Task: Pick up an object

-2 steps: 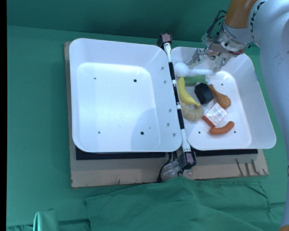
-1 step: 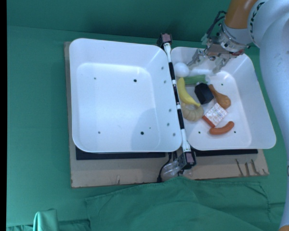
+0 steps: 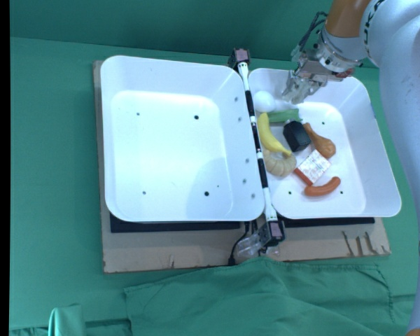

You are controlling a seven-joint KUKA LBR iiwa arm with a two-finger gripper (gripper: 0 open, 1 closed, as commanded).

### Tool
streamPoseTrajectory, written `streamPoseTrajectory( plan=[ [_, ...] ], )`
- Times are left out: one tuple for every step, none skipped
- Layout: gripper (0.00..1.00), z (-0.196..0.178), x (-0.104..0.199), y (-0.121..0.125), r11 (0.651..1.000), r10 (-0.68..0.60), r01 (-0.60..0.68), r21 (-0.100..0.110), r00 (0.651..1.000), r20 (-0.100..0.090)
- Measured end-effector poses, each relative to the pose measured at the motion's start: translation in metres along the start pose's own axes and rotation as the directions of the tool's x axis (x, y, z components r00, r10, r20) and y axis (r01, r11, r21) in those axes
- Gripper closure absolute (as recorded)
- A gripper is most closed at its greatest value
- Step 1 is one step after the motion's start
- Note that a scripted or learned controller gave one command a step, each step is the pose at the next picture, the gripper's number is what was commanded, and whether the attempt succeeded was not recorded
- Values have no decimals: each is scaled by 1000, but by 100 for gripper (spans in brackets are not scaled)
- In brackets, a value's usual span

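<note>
While the gripper (image 3: 299, 89) hovers, its closure cannot be told. Nothing is lifted yet; a round white ball (image 3: 264, 101) lies just beside it.

Tool (image 3: 296, 93) fingertips too small to tell

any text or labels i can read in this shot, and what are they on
"KUKA": partly seen, in dark letters running along the grey arm near the orange band; only some of the letters are clear.
Small white packet with red print in the right bin: print too small and blurred to read.
Dark mark at the arm's lower edge: cut off, unreadable.
</note>
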State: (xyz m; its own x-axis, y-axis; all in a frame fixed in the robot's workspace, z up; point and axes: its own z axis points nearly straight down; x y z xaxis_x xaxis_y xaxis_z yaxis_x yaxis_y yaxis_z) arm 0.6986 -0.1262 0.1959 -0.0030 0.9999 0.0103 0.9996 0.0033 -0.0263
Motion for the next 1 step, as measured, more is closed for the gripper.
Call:
streamPoseTrajectory(
  plan=[
    [100,-159,56,0,999,-1,1,-50,1000,12]
  ],
)
